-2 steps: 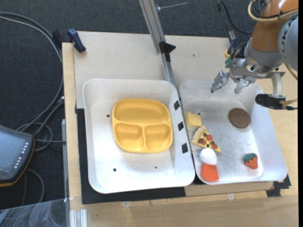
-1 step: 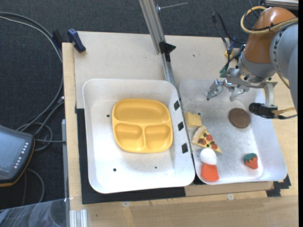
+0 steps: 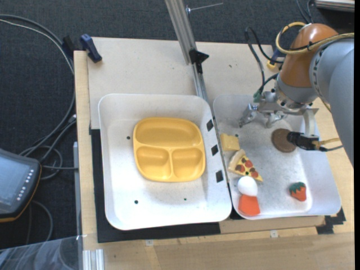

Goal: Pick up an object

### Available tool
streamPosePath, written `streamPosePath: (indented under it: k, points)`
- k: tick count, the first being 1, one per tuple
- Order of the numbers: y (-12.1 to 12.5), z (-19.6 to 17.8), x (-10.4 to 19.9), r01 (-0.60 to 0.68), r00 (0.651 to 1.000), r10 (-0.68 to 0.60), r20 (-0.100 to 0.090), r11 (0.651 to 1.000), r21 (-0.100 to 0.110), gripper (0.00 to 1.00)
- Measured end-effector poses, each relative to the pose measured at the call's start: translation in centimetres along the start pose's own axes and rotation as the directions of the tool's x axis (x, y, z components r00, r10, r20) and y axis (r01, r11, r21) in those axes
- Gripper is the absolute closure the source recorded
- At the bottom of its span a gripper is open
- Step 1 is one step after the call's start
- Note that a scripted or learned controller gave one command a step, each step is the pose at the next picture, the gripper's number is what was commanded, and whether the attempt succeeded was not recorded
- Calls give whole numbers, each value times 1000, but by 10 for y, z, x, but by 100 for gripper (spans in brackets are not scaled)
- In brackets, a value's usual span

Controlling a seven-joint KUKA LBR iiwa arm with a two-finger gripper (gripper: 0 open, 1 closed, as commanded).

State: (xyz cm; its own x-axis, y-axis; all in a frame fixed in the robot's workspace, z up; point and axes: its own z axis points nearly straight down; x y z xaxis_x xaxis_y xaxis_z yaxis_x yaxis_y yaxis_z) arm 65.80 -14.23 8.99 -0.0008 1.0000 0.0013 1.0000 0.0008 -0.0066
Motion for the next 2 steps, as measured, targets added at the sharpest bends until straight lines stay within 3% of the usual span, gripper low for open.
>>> streamPosePath:
  k: [1,2]
  points:
    - [2,-15,0,0,1000,0,0,1000,-7,100]
    - [0,-78,6,1,1000,-1,2,1000,-15,100]
